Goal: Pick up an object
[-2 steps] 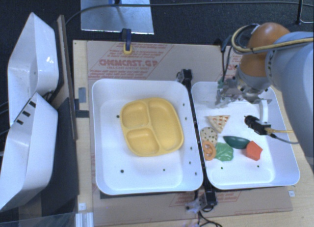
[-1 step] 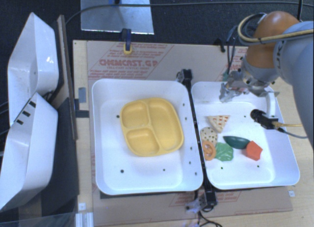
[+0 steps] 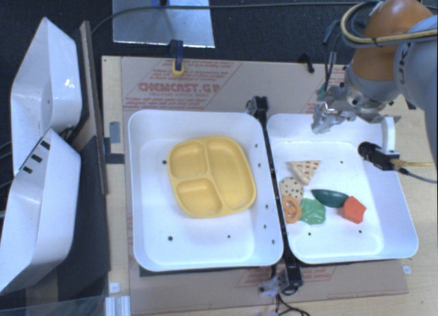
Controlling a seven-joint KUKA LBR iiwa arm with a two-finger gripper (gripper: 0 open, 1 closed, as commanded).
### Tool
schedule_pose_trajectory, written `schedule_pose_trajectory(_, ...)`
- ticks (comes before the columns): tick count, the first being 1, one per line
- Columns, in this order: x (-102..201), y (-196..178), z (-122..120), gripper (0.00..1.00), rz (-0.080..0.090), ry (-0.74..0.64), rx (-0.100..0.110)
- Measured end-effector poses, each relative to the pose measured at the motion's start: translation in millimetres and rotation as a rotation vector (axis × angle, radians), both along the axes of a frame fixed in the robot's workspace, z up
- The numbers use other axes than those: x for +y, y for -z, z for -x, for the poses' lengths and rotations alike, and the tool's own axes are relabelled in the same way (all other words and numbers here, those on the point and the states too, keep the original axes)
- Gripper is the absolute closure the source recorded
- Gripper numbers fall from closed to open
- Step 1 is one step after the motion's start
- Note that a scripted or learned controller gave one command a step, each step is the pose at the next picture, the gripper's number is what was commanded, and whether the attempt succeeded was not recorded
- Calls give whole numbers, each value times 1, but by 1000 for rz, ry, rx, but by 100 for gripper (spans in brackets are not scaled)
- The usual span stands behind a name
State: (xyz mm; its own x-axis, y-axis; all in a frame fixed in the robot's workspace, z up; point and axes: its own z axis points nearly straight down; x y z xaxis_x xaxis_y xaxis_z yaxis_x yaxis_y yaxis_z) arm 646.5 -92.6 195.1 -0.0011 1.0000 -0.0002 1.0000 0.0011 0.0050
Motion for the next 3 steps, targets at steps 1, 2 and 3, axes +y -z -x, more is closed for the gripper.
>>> schedule_pose_trajectory(1,0,-33,-1,100,0,0,2)
schedule_pose_trajectory(2,58,-26,19,100,-1,-4,5)
schedule_pose_trajectory(3,112,-18,39,100,-1,-4,5)
